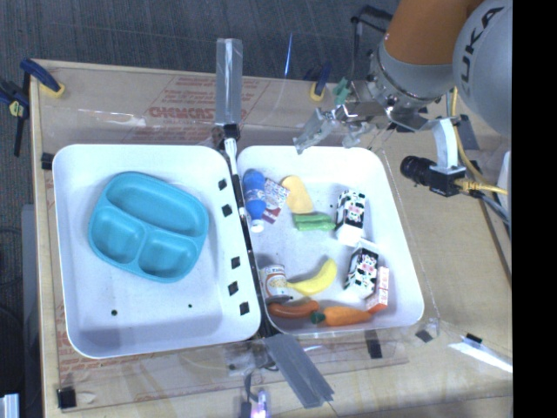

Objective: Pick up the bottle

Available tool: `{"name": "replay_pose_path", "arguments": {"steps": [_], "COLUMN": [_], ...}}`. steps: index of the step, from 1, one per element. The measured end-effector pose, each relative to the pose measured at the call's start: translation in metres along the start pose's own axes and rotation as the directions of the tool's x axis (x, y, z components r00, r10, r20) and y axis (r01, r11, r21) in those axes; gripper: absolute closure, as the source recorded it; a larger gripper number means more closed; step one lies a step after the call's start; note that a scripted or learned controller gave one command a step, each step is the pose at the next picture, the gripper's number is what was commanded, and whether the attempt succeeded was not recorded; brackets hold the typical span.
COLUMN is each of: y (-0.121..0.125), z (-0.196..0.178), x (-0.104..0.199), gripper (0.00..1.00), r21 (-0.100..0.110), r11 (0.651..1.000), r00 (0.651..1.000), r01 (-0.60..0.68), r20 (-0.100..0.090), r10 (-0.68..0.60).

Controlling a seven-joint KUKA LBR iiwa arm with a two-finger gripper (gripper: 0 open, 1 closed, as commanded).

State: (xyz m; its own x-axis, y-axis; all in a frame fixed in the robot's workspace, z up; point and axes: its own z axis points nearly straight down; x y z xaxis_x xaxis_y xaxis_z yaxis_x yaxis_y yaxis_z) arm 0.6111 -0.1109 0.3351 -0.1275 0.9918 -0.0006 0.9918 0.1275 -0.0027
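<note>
The bottle (256,198), clear with a blue end and a printed label, lies on its side at the back left of the right bin (402,259), close to the divider. My gripper (324,131) hangs above that bin's back rim, up and to the right of the bottle and apart from it. Its fingers are open with nothing between them.
In the right bin are also a yellow piece (298,194), a green item (312,222), two cow-patterned cartons (351,209) (364,268), a banana (315,279), a small can (275,281) and a carrot (348,316). The left bin (104,320) holds a blue divided plate (150,225).
</note>
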Motion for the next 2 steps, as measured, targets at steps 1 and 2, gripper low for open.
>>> {"name": "replay_pose_path", "arguments": {"steps": [1, 2], "y": [0.019, 0.021], "z": [0.147, 0.208], "x": [0.069, 0.04], "gripper": [0.0, 0.0], "r21": [0.007, -0.009], "r11": [1.0, 0.997], "r00": [1.0, 0.997], "r01": [-0.027, -0.079], "r20": [-0.001, -0.015], "r10": [0.027, 0.079]}}
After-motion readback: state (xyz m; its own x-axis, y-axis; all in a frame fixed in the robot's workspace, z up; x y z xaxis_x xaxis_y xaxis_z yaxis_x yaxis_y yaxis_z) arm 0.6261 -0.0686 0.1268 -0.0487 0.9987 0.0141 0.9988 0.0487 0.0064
